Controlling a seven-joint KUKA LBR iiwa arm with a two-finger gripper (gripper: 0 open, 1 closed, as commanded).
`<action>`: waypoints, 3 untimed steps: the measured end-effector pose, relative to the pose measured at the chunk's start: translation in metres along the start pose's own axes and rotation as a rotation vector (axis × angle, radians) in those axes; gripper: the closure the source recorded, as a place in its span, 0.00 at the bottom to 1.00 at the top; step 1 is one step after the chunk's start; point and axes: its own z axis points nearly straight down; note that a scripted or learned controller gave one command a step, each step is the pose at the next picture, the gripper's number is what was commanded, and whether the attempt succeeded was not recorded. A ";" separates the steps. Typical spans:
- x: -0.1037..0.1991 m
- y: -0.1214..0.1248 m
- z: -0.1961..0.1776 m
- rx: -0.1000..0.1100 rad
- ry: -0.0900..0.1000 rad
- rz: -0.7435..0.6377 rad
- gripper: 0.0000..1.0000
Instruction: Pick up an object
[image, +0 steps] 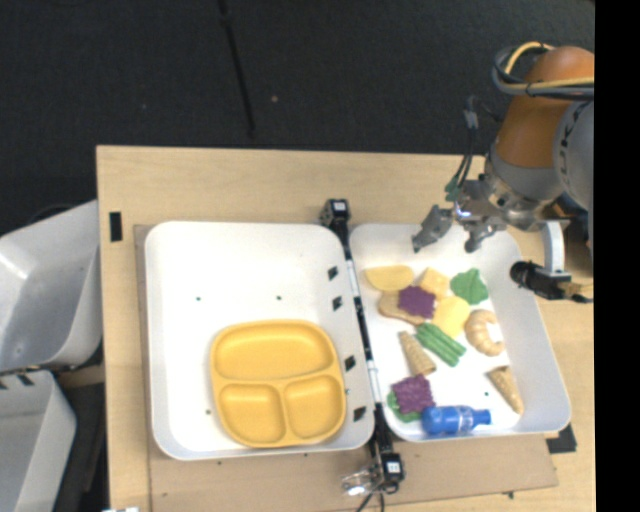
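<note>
On the left half of the frame, the left bin sits on the wooden table. A yellow divided tray lies flat in its lower middle part, with one long compartment at the top and two smaller ones below.

A dark hinge strip runs down the centre of the frame between the two bins, touching both.

The right bin holds a loose cluster of toy foods. Near its upper left lies a yellow oval piece, and just below and right of it a purple grape bunch rests on a tan bread slice. A yellow block sits beside the grapes, with another yellow piece below it. A green leafy piece lies toward the upper right of the cluster. Green beans lie at a slant in the middle, next to a tan cone. A croissant is to their right. Lower down are a second purple bunch with green leaves, a blue bottle lying on its side near the bottom edge, and another tan cone at the lower right.

In the upper right of the frame, the claw hangs above the bin's upper edge with its two fingers spread apart and nothing between them. The arm's orange band rises behind it.
</note>
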 end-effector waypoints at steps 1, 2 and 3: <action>0.205 0.005 0.014 0.000 0.006 -0.017 0.00; 0.189 0.000 -0.012 0.005 -0.002 0.000 0.00; 0.189 0.001 -0.027 -0.002 -0.002 -0.002 1.00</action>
